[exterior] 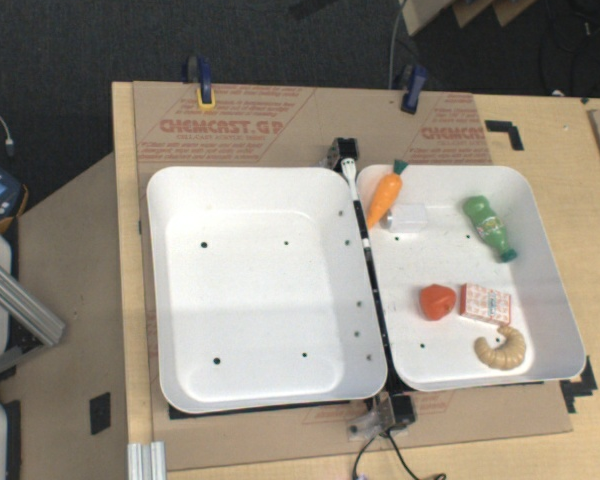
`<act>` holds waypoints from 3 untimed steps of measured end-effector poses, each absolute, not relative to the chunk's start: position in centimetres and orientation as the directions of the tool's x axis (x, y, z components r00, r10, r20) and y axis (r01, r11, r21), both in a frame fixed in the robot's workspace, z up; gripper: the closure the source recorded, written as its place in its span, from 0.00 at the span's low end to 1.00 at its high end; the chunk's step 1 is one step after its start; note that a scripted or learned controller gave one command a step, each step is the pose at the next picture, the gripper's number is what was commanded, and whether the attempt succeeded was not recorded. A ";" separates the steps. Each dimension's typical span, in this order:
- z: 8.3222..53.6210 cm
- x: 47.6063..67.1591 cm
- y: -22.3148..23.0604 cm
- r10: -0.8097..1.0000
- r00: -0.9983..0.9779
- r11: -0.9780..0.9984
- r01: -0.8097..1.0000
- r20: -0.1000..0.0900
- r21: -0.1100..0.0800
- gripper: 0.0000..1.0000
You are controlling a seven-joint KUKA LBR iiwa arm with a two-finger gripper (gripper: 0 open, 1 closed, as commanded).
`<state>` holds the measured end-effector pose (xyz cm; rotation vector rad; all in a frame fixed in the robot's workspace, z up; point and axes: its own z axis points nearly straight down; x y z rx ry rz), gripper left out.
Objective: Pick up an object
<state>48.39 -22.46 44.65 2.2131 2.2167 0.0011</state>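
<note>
The right bin (540, 268) holds several objects. An orange carrot (384, 196) leans against the bin's left wall near the back. Beside it lies a clear plastic piece (408, 219). A green bottle (489, 227) lies toward the back right. A red round object (437, 302) sits near the middle front, with a small pink-and-white box (486, 305) just to its right. A tan croissant-shaped piece (503, 349) lies at the front.
The left bin (180, 268) stands beside the right one on a cardboard sheet (280, 118). Two blue clamps (202, 76) (413, 86) pin the sheet's back edge. A black-and-white strip (358, 218) runs between the bins.
</note>
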 end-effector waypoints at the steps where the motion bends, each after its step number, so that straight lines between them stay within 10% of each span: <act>1: 44.6 48.4 -22.4 1.000 -0.002 0.002 1.000 -0.005 0.006 0.00; 2: 44.6 48.4 -22.4 1.000 -0.002 0.002 1.000 -0.005 0.006 0.00; 3: 54.2 48.0 -20.8 1.000 -0.003 0.003 1.000 -0.006 0.013 0.00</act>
